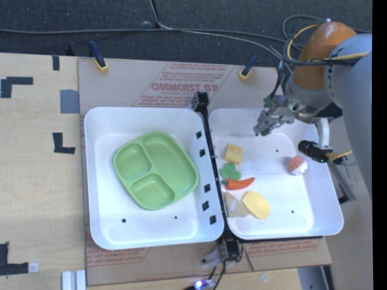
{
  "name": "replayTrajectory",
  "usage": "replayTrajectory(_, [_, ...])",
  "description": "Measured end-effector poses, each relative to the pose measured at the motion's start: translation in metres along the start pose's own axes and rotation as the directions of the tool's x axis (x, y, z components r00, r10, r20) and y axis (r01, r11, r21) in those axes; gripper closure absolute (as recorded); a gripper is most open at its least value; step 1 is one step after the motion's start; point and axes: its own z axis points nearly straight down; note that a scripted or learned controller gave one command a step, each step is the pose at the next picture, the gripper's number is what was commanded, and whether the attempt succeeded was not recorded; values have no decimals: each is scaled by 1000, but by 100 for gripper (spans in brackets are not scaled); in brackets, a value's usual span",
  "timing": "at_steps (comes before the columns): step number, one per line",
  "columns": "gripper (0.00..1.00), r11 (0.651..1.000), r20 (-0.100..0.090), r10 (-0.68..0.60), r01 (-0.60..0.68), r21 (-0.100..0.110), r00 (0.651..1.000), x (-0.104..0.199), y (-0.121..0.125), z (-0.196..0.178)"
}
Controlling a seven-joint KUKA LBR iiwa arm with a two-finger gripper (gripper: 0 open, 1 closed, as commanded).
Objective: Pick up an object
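Smooth plastic set on matt cardboard and pale wood.
The white bins and green tray appear as smooth plastic; the cardboard sheet is matt, the tabletop wood-grained, the orange band glossy.

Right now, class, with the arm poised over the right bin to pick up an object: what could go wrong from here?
1. The gripper hangs near the right bin's far wall, apart from every item, so a straight descent may close on nothing.
2. The carrot, green piece and yellow lemon-like piece crowd together; a grasp there could knock neighbours.
3. The pink piece sits beside the bin's right wall, leaving little finger room.
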Motion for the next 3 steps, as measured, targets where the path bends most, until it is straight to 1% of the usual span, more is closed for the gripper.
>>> replayTrajectory(1, [100, 1000, 0, -1, 1, -2, 1000, 9, 4, -59])
replayTrajectory(2, [100, 1000, 0, 0, 0, 2, 1000, 10, 4, -76])
replayTrajectory(3, [100, 1000, -1, -1, 1, 6, 1000, 48, -20, -71])
